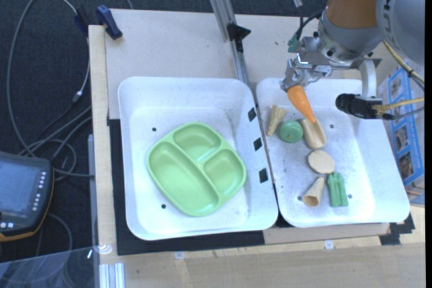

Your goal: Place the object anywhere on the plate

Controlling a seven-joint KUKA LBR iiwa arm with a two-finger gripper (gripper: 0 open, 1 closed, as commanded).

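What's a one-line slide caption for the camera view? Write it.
Gripper lifts an orange carrot above the right bin; the green plate waits in the left bin.

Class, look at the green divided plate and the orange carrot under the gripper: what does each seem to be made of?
Green plate: probably moulded plastic, matte with a soft sheen; uniform colour, rounded compartment ridges.
Carrot: likely toy plastic or rubber; flat, even orange, smooth taper. Which one is unclear.

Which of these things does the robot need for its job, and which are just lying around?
For the job:
- carrot, between the fingers of the gripper
- green plate in the left bin

Just lying about:
- green ball
- two cones
- tan roll
- round tan piece
- green block
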